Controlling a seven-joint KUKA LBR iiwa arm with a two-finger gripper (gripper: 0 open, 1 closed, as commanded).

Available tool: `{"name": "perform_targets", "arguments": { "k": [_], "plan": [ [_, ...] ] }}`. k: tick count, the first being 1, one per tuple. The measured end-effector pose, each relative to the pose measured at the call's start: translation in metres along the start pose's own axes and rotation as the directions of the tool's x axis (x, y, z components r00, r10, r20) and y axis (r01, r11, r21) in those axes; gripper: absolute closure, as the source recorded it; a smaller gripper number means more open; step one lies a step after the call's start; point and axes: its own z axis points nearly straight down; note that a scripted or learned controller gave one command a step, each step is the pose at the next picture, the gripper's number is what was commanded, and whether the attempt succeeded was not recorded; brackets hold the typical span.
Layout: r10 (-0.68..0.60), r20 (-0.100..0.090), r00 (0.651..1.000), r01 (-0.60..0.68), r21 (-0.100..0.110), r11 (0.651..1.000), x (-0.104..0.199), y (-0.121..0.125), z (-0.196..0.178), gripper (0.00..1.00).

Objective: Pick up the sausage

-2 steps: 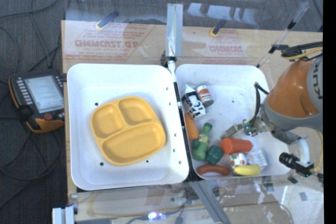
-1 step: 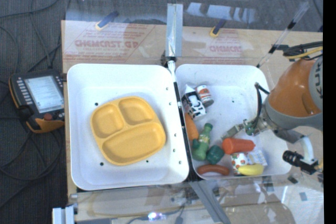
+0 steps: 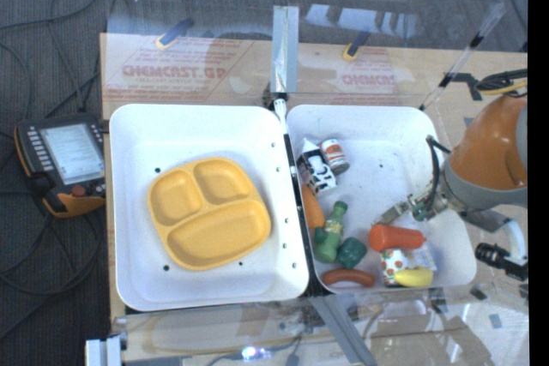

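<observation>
The sausage (image 3: pixel 348 278) lies flat at the near edge of the right bin (image 3: pixel 377 123), a short reddish-brown link pressed close to the bin's near wall, a little left of the bin's middle. Just beyond it stand a green bottle (image 3: pixel 331 229) and a dark green pepper-like piece (image 3: pixel 351 252), the two touching or nearly so, with a carrot (image 3: pixel 312 206) lying along the bin's left wall on the far side of them. To the sausage's right sit a small white patterned carton (image 3: pixel 395 263) and a yellow banana (image 3: pixel 414 278), the banana against the near wall; an orange-red tapered vegetable (image 3: pixel 396 237) lies just beyond the carton. Farther back, near the left wall, a small can (image 3: pixel 333 155) rests beside a black-and-white packet (image 3: pixel 317 173). The gripper (image 3: pixel 418 207) hangs over the right side of this bin, well apart from the sausage and beyond the orange-red vegetable (whether its jaws are wide or narrow cannot be told from this slant). The arm's orange band (image 3: pixel 491 152) bulks at the right. The left bin (image 3: pixel 137 126) holds a yellow compartment tray (image 3: pixel 210 212), and a teach pendant (image 3: pixel 60 160) lies on the floor further left.
</observation>
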Motion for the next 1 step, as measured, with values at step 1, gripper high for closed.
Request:
{"name": "perform_targets", "arguments": {
  "k": [1],
  "plan": [
    [-0.042,0.004,0.999,0.042,-0.002,0.999,0.011,0.0055,-0.0007,0.0]
  ]
}}
